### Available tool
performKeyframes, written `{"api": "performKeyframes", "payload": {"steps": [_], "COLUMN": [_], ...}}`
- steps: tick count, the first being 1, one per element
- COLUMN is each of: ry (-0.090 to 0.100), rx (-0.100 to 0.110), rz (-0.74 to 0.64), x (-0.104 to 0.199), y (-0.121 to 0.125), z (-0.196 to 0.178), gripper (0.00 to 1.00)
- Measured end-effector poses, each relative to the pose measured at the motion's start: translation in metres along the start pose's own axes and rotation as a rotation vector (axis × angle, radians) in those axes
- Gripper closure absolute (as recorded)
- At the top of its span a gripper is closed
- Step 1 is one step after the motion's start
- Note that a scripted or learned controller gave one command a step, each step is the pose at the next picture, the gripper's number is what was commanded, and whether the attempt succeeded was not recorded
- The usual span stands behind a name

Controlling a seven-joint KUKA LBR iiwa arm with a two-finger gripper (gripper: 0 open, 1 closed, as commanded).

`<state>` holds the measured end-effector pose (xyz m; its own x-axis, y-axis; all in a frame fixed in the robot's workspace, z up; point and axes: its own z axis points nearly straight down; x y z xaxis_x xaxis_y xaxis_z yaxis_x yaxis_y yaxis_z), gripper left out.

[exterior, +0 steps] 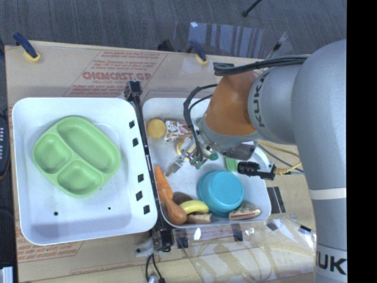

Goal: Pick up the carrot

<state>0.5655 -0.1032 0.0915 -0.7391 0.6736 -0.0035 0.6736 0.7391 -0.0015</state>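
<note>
The carrot (163, 187) is long and orange. It lies along the left wall of the right bin (154, 108), its thin end pointing up and its thick end near the bin's front corner. My gripper (176, 159) hangs just above and to the right of the carrot's thin tip, over the bin floor. Its two metal fingers stand apart, open, with nothing between them. The grey arm with its orange band (232, 105) covers the right part of the bin.
Around the carrot's lower end lie a dark item (181, 197), a banana (194, 206) and a blue bowl (220, 192). A yellow ball (156, 128) and a printed packet (176, 130) sit at the back. The left bin (23, 217) holds a green divided plate (76, 155).
</note>
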Motion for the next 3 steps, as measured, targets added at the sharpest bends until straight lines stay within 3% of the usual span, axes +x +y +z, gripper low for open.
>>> {"api": "performKeyframes", "payload": {"steps": [1,2,3], "ry": [-0.007,-0.018,-0.004], "rx": [-0.007,-0.011,0.000], "rz": [-0.049,-0.250,-0.691], "x": [-0.033,-0.027,-0.072], "y": [0.056,0.040,0.026], "z": [-0.107,-0.025,-0.045], "gripper": [0.00,0.00,0.00]}}
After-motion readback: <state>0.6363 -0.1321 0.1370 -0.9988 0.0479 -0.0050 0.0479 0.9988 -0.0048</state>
